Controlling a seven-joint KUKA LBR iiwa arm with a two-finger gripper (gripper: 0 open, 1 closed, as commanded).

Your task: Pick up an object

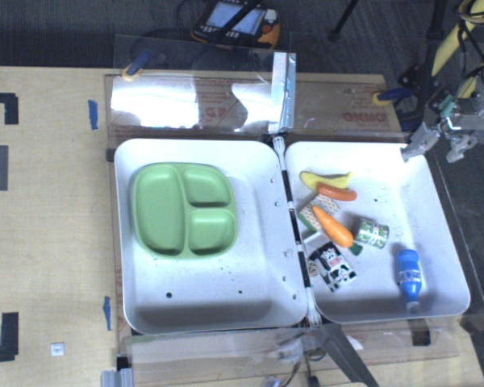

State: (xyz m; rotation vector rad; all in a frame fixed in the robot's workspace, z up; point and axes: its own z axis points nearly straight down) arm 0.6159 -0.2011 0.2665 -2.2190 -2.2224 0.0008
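At the far right corner of the right bin [436, 192], we record the gripper [414, 146] poised over the rim, apart from every item. It is too small and blurred for us to tell whether it is spread or closed, and nothing is seen in it. The candidates for picking lie in a loose heap against the right bin's inner wall, which we judge to be the result of tipping rather than deliberate placing. A yellow banana [325, 177] is nearest the far wall. A smooth orange-red sausage shape [337, 192] touches it just below. A tapered orange carrot [333, 226] lies at a slant across a small flat packet [310, 215]. A green printed can [372, 234] lies on its side just beside the carrot, and a black-and-white patterned piece [333, 265] lies toward the near wall. A blue bottle [409, 275] lies alone near the right bin's near right corner, well apart from the heap, so we judge it the most accessible. Its round, glossy body may roll or slip. Left of the right bin, the left bin [250, 289] holds a matte green divided plate [184, 209].
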